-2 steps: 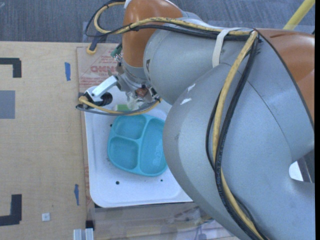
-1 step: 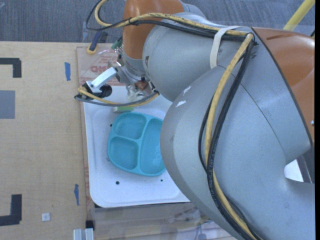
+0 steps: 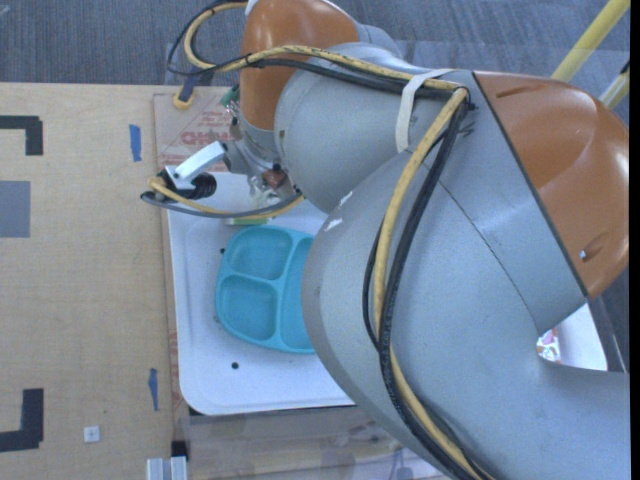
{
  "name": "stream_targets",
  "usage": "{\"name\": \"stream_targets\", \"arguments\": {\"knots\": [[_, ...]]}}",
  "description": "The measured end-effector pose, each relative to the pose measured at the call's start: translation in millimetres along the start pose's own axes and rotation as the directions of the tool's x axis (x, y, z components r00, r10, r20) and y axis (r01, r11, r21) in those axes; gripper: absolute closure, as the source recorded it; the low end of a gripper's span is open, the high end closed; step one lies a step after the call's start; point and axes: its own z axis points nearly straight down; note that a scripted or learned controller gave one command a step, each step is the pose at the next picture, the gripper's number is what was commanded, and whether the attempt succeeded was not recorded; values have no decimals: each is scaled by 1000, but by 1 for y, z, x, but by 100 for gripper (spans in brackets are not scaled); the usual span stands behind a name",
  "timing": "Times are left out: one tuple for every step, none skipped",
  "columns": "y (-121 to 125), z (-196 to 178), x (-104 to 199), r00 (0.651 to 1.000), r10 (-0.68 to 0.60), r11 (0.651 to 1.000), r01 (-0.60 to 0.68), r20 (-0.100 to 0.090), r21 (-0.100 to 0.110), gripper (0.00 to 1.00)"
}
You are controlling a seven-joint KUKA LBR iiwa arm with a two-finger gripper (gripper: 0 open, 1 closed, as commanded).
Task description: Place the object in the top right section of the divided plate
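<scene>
The grey arm (image 3: 450, 268) with its orange bands takes up most of the right and centre, reaching in across the bench, with a yellow-and-black cable bundle (image 3: 400, 218) tied along it. Its wrist end sits at upper centre, and the gripper (image 3: 262, 180) lies under it; whether it is apart or together cannot be told, because the wrist covers it.

Left of the gripper spreads a light wooden bench top (image 3: 80, 268), carrying black square marks (image 3: 25, 133) and short strips of blue tape (image 3: 135, 143). Above and behind the gripper runs a grey carpeted floor (image 3: 100, 18). Far to the gripper's right, a yellow pole (image 3: 595, 28) slants across the upper corner.

Directly under and below the gripper lies a shallow white bin (image 3: 200, 368), its right part hidden by the arm. Just behind the gripper a piece of brown cardboard with red print (image 3: 190, 123) shows at the bin's far edge.

Just below the gripper, in the bin, rests the turquoise divided plate (image 3: 255, 288); two sections show and the rest passes under the arm. The object to be placed cannot be made out.

Just left of the gripper, a small white and black fitting (image 3: 195, 168) juts from the wrist.
</scene>
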Motion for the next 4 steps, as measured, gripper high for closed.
{"name": "stream_targets", "arguments": {"knots": [[-18, -93, -22, 983, -183, 983, 183, 23, 7, 100], [-18, -92, -22, 983, -184, 983, 184, 24, 8, 0], [-8, -183, -4, 909, -416, 909, 416, 19, 11, 0], [-17, -138, -19, 842, -539, 842, 539, 20, 17, 0]]}}
